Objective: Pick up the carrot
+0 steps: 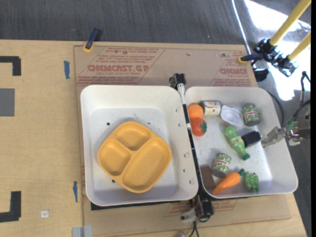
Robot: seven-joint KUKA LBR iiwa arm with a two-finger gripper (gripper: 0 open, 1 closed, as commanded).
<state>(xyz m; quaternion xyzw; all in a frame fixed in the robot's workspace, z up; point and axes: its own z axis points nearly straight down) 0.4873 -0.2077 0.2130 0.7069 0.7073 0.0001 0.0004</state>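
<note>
Orange carrot [228, 181] not yet picked; lies in right bin [282, 168], at about 6 o'clock on its floor.
Carrot rests tilted, green top toward 3 o'clock, just beside a small jar [221, 163]. Pincer [276, 135] sits at the bin's 3 o'clock rim, well apart from the carrot, nothing seen in it; whether open or closed, cannot tell. Approach, descent and grasp all remain.
</note>
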